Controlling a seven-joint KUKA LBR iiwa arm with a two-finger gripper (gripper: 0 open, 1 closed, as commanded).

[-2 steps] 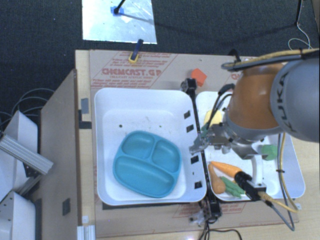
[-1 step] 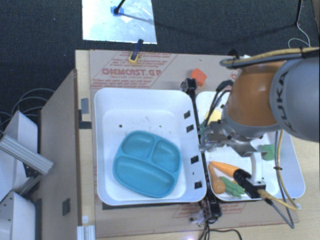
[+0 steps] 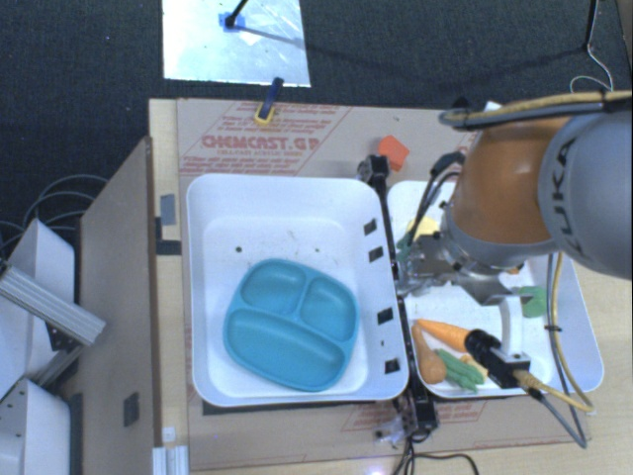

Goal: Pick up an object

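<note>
- There are 2 white bins side by side on the counter [image 3: 114, 265].
- A brown cardboard sheet [image 3: 316, 127] with red letters lies under the bins.
- The left bin [image 3: 213, 216] has 1 blue plate [image 3: 292, 323] in it.
- The blue plate lies flat in the near half of that bin. It has 3 parts.
- The grey arm [image 3: 584, 181] with its orange band [image 3: 504, 181] comes in from the right. It hangs over the right bin [image 3: 584, 359].
- The claw [image 3: 427, 273] points down into the right bin, close to the wall next to the left bin.
- The arm hides the tip of the claw, so I cannot tell if it is spread or pressed together, or if it is pinching a thing.
- An orange carrot [image 3: 442, 332] lies in the near part of the right bin, just in front of the claw. Its tip points to the left.
- A green toy [image 3: 461, 369] lies just beside the carrot, nearer the front wall of the bin.
- A yellow thing [image 3: 425, 228] peeks out from under the arm at the far side of the claw. I cannot tell what it is.
- A small green piece [image 3: 534, 303] shows in the right bin, under the arm.
- An orange block [image 3: 394, 151] sits on the cardboard, behind the 2 bins, by the spot where they meet.
- A small yellow and blue thing [image 3: 267, 107] lies at the far edge of the cardboard.
- A shiny silver sheet [image 3: 232, 38] lies on the dark floor behind the counter.
</note>
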